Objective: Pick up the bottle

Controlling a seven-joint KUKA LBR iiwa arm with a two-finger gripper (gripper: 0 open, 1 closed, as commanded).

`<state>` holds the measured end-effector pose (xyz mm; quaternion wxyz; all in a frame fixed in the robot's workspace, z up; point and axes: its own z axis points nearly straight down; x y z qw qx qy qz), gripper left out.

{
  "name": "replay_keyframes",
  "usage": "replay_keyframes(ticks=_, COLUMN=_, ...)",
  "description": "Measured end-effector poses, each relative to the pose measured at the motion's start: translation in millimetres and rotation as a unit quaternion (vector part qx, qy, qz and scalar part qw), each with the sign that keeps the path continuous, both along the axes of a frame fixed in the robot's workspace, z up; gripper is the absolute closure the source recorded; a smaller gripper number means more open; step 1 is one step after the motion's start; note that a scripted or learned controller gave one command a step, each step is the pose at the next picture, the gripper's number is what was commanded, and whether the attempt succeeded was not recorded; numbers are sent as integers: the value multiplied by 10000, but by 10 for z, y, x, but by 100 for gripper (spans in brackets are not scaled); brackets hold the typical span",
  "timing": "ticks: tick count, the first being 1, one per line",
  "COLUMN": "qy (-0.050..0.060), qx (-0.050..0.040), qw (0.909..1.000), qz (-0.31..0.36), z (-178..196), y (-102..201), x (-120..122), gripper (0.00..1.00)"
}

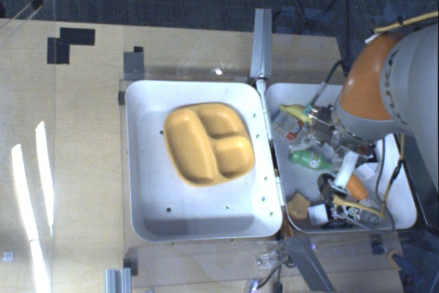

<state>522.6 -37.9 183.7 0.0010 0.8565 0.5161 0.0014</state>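
A small green bottle [304, 160] lies on its side in the right bin [406, 215], near the bin's middle. My gripper [313, 136] hangs just above and behind the bottle, low over the clutter. The grey arm with its orange band [363, 89] reaches in from the right and hides the bin's far right part. Nothing visibly hangs from the gripper.
The left bin [147, 209] holds a yellow three-compartment tray [208, 143]. The right bin also holds a yellow object [291, 109] at the back, a white and orange tube [348, 173], a brown piece [298, 204] and dark objects [339, 211] at the front.
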Motion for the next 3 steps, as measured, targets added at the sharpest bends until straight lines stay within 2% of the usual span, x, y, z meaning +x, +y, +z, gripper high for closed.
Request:
replay_keyframes(ticks=1, qy=20, qx=4, qw=10000, qz=33, z=-436, y=-702, x=-316, gripper=0)
replay_keyframes(ticks=2, qy=-12, qx=-9, qw=9998, qz=177, z=548, y=-484, x=-93, gripper=0)
replay_keyframes(ticks=3, qy=-12, qx=-17, qw=9925, qz=1220, z=824, y=-269, x=211, gripper=0)
